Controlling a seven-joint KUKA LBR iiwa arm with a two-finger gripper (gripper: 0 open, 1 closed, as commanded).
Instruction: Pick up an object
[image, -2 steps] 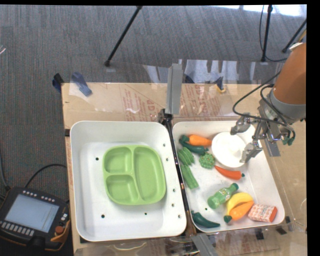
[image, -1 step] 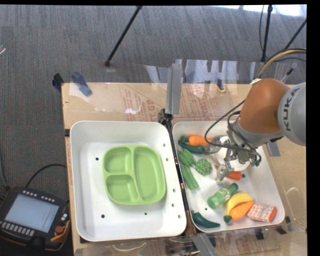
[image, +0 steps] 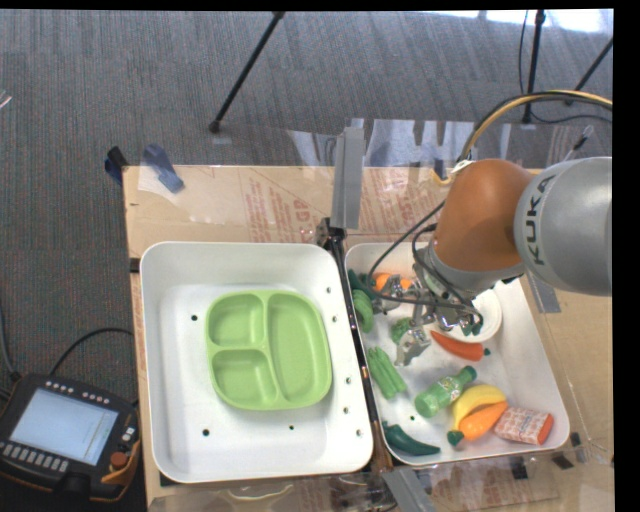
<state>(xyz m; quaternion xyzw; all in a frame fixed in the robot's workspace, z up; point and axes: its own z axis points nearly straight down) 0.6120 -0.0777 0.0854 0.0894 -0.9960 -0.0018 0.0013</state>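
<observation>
Overhead view of the bench. The gripper (image: 413, 345) hangs over the middle of the right bin (image: 545, 375), its metal fingers (image: 408, 350) pointing down among the toy foods; whether they are spread or closed cannot be told, and no item is seen between them. The grey arm (image: 570, 225) enters from the right, its orange band (image: 482, 220) above the wrist, which is bent downward over the bin. Just beside the gripper lies a red-orange chilli (image: 458, 346), long axis running left to right with a slight downward slant. Below it lie a green bottle (image: 443, 391), tilted up toward the right, a yellow banana (image: 478, 400), a carrot (image: 480, 421) and a red packet (image: 523, 426). A green cucumber (image: 386, 371) lies near the bin's left wall, a dark green pepper (image: 410, 441) at its near edge. The left bin (image: 170, 300) holds a green divided plate (image: 268, 349).
</observation>
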